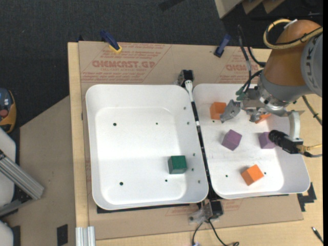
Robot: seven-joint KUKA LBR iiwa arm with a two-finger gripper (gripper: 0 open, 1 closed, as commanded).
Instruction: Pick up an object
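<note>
My gripper (242,113) hangs over the back of the right bin (292,181), its two fingers spread apart with nothing between them. An orange block (218,110) lies just left of the left finger. Another orange piece (262,118) peeks out beside the right finger. A purple cube (231,139) sits in front of the gripper, mid-bin. A second purple block (266,140) lies further right, partly behind a black fitting. An orange cube (252,174) rests near the bin's front. In the left bin (97,137), a green cube (177,164) sits toward the front right.
The two bins meet at a black divider strip (197,132). They rest on a cardboard sheet (128,60) held by blue clamps (110,41) at the back. A black cable fitting (284,141) juts over the right bin's right side.
</note>
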